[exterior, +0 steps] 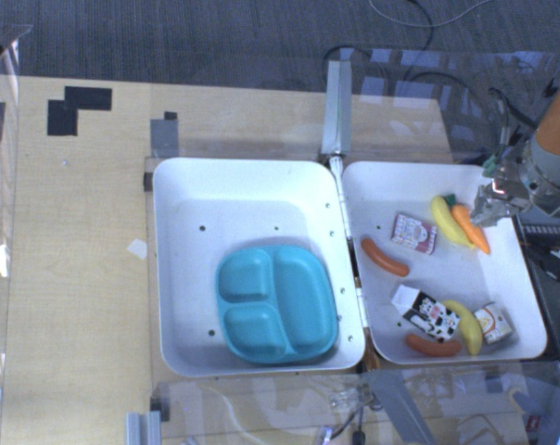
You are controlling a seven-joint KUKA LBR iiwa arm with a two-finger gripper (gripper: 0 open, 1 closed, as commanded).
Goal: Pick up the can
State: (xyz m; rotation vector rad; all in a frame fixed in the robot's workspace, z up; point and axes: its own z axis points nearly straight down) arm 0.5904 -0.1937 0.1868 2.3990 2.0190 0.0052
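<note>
The can [493, 324] lies in the right bin's [530, 290] near right corner, not picked up yet. The gripper [491, 204] hangs by the far right edge; I cannot tell its state.

blue tray [276, 306], carrot [471, 230], sausages [384, 257]
</note>
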